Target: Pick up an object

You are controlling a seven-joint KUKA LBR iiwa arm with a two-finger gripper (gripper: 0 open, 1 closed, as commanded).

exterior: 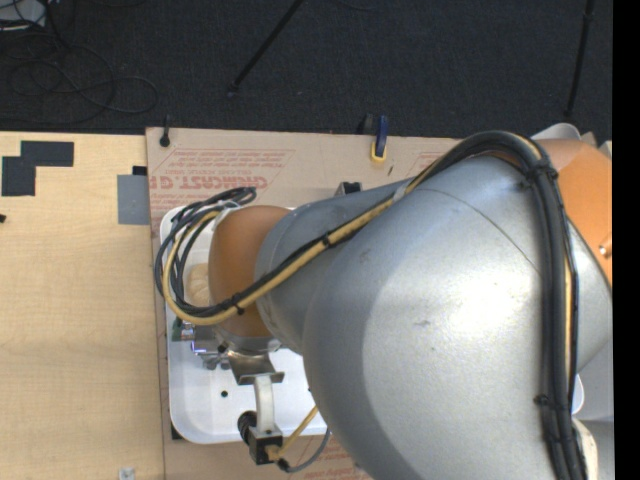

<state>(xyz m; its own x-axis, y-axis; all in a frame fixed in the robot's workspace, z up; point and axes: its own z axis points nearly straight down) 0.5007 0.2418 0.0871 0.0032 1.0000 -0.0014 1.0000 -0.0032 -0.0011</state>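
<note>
The arm [430,318] covers most of the scene, its orange band [232,258] just above the pincer [235,356]. The pincer sits low over a white bin [195,413], whose bare floor shows below and left of it. I cannot tell whether the pincer is apart or together. Up and left of the pincer, behind looped cables [180,258], lies a pale object [200,286], too hidden to identify. The wooden counter [70,318] stretches farther left.

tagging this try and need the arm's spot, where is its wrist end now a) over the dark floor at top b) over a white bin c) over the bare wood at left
b, the orange band and the gripper sit over the white bin, whose floor shows beside them.
</note>
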